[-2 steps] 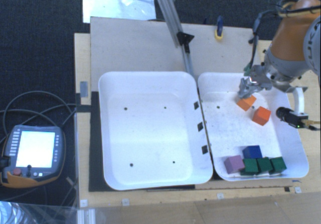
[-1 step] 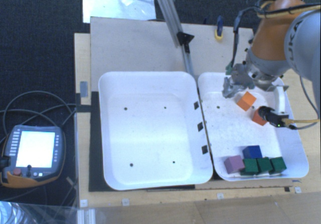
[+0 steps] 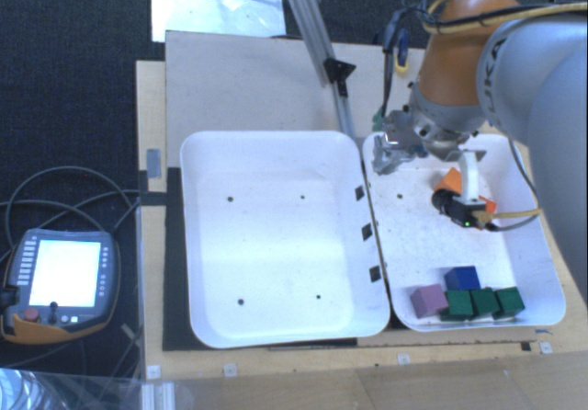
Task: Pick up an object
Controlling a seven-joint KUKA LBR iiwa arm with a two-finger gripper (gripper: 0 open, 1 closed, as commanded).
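**Toward four o'clock from the gripper: the orange object**

Toward the twelve o'clock end of the right bin (image 3: pixel 413 233) lies an orange object (image 3: pixel 448 180), which we take as the likeliest thing to pick up because it is closest to the tool. Part of it is hidden behind the robot's own hardware, so we cannot make out its shape or which way its long axis runs.

The gripper (image 3: pixel 393 155) sits over that bin's ten o'clock corner, close to the wall shared with the left bin (image 3: pixel 276 137). From the gripper, the orange object is near, at roughly four o'clock. We judge the coming move to be a short shift that way and then a descent. We cannot tell from this slant whether the gripper is apart or together, and we see nothing clamped in it.

Farther out, at about five o'clock from the gripper and well apart from it, a cluster sits against the bin's six o'clock wall. It is made up of a blue block (image 3: pixel 462 278), green blocks (image 3: pixel 482 302) just beside it, and a mauve block (image 3: pixel 427 300) at the cluster's nine o'clock side.

Off the bench at nine o'clock rests a teach pendant (image 3: pixel 60 284).
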